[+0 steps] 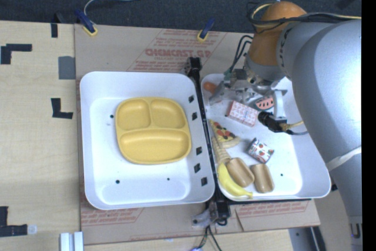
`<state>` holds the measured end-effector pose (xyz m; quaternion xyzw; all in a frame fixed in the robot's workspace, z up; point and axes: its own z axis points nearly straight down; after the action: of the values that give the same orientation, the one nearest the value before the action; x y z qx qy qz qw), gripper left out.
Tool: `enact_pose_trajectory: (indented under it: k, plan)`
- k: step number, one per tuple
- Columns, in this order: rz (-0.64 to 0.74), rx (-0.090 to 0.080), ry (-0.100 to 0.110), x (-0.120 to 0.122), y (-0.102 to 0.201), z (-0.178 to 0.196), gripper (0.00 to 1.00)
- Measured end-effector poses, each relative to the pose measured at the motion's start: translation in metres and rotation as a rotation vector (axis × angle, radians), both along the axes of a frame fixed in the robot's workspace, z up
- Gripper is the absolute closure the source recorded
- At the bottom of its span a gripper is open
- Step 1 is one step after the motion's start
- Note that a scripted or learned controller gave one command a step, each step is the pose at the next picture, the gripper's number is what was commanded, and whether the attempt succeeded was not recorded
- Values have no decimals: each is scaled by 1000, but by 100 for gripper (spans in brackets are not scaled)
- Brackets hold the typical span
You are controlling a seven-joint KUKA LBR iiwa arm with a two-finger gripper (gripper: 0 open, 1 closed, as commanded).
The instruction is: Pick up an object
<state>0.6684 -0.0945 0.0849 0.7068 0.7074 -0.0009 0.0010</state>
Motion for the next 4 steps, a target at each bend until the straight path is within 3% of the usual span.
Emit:
enact_pose_trajectory:
  k: [2, 3, 4]
  plan:
    - [0, 0, 0, 0, -1, 0, 0]
    - [1, -2, 1, 0, -1, 10, 100]
    - [1, -2, 1, 0, -1, 10, 0]
